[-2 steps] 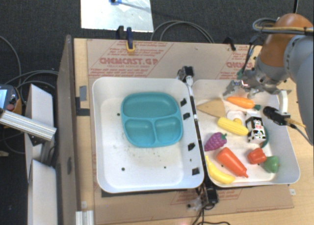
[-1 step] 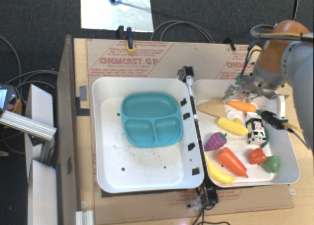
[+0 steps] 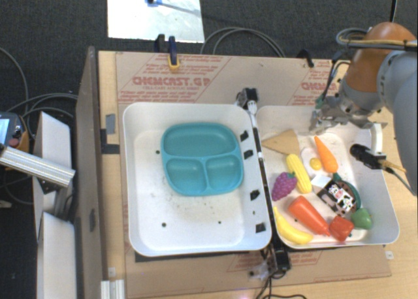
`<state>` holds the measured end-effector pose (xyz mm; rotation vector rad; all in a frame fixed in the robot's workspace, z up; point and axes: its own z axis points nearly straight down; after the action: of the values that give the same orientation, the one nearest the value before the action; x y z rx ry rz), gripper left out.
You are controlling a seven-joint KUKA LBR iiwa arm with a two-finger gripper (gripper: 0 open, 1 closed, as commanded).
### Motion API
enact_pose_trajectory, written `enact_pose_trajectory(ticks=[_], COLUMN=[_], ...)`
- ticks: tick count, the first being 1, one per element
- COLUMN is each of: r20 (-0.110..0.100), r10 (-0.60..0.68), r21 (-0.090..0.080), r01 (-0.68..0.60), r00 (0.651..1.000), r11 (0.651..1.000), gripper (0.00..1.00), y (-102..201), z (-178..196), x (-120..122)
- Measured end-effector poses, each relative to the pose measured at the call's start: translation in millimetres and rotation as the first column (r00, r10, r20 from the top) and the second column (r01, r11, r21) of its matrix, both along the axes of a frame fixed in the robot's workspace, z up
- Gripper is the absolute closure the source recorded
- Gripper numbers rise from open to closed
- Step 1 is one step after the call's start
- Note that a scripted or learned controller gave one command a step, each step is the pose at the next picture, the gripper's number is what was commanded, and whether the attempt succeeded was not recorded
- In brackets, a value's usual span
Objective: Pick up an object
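The gripper (image 3: 324,119) hangs over the right bin's (image 3: 390,216) far edge; I can't tell how wide it stands, and nothing shows in it. Just below lies a carrot (image 3: 325,153), beside a corn cob (image 3: 298,171). Looks like the approach; next it needs lowering squarely over the carrot.

Printed in red capitals on the brown board (image 3: 196,79) under the bins, near its far edge: "CHEMCAST GP". Repeated at the far right corner, partly readable. More red lettering along the near edge, too small to make out.
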<state>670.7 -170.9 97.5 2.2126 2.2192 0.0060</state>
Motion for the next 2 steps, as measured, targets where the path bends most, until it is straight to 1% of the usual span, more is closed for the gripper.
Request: enact_pose_trajectory(ticks=[1,2], r20=[-0.008,-0.002], r10=[-0.007,-0.001], r21=[0.001,0.001], r01=[0.007,0.001], r00=[1.0,1.0], r11=[1.0,1.0], gripper=[1.0,1.0], y=[-39.0,-35.9], z=[36.7,46.1], x=[-65.3,-61.1])
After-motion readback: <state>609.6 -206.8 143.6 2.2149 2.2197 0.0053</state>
